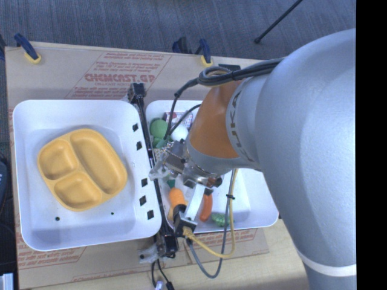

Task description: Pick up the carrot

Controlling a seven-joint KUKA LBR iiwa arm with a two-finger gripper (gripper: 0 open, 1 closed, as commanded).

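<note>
Camera view: carrot (pixel 176 197) lies in the right bin (pixel 259 203) by its left wall, just beside the gripper (pixel 180 175); whether that is open or closed, I cannot tell; descend centred over it, avoiding the reddish piece (pixel 207 206) alongside.

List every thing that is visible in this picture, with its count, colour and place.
bins: two, white, side by side
plate: one, yellow, three compartments, left bin
carrot: one, orange, right bin, near its left wall
orange-red item: one, right bin, right of the carrot, kind unclear
green items: two, right bin, one far left, one near front
clamps: at least two, blue, beyond the bins' far side
arm: one, grey with orange band, over the right bin
</note>
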